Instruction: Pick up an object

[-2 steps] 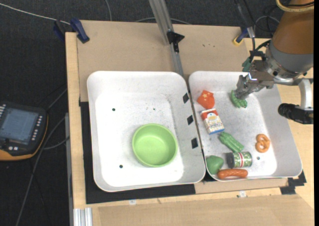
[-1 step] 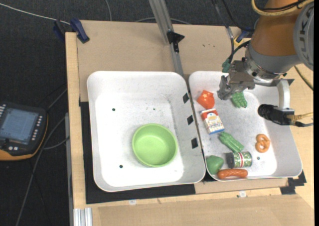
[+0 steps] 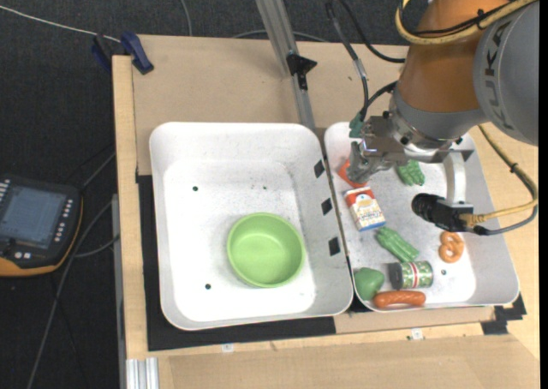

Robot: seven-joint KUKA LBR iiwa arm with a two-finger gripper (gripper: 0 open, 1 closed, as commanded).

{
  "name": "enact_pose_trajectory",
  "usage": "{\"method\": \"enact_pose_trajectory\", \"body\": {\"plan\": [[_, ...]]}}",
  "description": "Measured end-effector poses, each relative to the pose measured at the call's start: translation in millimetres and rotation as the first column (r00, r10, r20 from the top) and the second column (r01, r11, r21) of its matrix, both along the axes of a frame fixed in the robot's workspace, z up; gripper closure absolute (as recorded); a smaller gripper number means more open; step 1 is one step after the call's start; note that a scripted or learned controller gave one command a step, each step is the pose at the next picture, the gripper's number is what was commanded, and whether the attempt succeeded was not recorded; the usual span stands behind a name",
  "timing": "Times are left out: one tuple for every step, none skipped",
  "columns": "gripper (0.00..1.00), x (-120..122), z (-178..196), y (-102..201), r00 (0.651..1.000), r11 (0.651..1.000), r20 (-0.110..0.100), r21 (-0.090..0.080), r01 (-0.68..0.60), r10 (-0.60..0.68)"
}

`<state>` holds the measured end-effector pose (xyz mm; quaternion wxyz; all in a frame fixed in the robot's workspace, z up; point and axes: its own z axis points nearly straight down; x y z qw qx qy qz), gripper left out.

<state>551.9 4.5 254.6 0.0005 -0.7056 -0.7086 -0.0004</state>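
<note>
The object nearest the gripper is a small red-orange piece with a flat look. It lies just beyond the top left corner of a little white carton with red and blue print, against the dividing wall of the right bin. Part of the piece is hidden under the metal of the gripper, so its full shape cannot be made out. The gripper hangs directly over the far end of the carton, and the bulk of the grey and orange arm covers it. Whether it is open or closed cannot be told, and nothing can be seen in its grasp. To the upper right of the carton lies a knobbly green piece, close to the gripper's other side. Just below the carton, toward the near edge, is a green pickle-shaped thing. Further down come a small can, a rounded green lump and an orange-red sausage. A pretzel sits to the carton's lower right. Well to the left of the carton, in the left bin, stands a green bowl.
</note>
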Motion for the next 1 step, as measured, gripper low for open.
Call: {"method": "enact_pose_trajectory", "body": {"plan": [[1.0, -9.8, 1.8, 49.8, 1.0, 1.0, 0.0, 0.0, -0.001, 0.001]]}}
